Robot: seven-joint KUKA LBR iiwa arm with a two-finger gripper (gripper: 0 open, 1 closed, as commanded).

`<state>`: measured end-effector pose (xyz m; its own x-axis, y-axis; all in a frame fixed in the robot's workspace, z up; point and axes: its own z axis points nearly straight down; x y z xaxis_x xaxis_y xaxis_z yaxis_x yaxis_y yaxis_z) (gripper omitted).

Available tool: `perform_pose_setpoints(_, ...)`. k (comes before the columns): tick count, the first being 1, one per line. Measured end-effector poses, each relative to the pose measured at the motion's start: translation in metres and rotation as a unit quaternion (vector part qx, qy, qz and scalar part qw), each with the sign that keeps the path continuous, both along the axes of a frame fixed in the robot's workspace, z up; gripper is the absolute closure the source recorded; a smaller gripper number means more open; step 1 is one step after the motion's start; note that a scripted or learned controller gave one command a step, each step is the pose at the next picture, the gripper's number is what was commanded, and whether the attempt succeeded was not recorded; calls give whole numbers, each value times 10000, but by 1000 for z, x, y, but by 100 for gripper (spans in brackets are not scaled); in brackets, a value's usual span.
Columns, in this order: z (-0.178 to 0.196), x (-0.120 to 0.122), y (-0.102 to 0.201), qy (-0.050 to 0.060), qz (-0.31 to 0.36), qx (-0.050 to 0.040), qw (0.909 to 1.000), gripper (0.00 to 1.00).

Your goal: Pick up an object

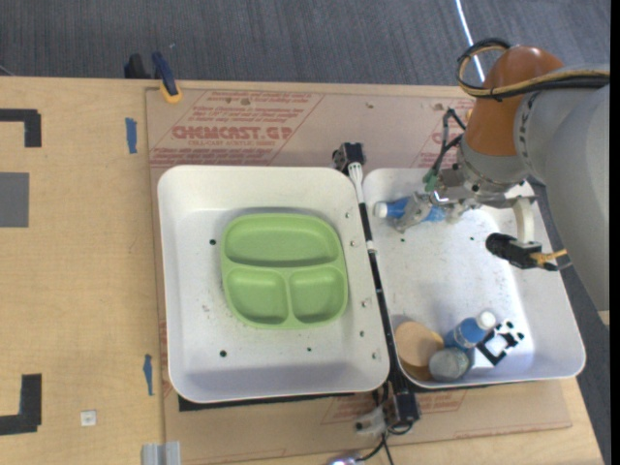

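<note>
Cardboard underlay (237,129) (red "CHEMCAST GP" print) beneath bins (184,260)

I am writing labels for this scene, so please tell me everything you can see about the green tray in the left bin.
The green tray is a pale green divided plate with rounded corners, matte, plastic by its look. It has three compartments: one wide section along the far side and two smaller ones side by side on the near side. All three look bare. It lies flat and upright on the floor of the left bin, near the middle, clear of the walls. Nothing touches it but the bin floor.
</note>
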<state>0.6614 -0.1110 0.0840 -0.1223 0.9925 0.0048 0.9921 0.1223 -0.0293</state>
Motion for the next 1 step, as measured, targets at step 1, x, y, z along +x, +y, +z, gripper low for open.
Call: perform_pose_setpoints(1,0,0,0,0,0,0,10000,0)
